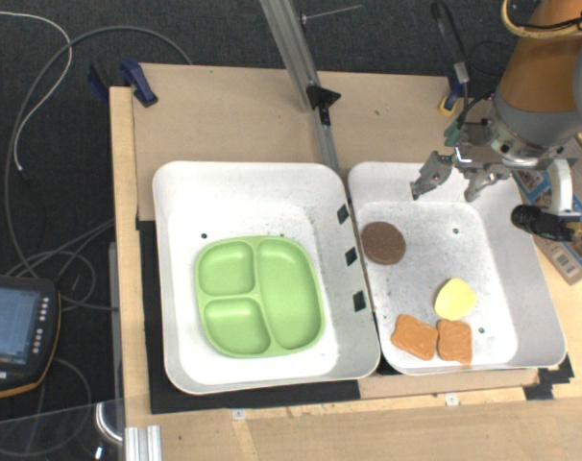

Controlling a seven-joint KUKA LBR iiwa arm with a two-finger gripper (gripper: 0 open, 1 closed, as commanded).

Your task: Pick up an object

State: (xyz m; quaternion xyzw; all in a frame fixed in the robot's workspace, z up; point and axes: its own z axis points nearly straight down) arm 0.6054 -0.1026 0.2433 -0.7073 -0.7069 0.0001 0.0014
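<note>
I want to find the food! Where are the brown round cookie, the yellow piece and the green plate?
Brown round cookie (pixel 383 243), camera view, its middle.
Yellow piece (pixel 455 300), camera view, its middle.
Green plate (pixel 289 294), camera view, its biggest compartment.

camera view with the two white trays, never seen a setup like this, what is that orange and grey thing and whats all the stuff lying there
One camera looks down at a slant on a bench. The orange and grey thing is a robot arm reaching in from the right; its two-fingered end effector is open above the right bin, holding nothing. That bin holds a brown disc, a yellow piece and two orange-brown pieces. The left bin holds a green divided plate.
</note>
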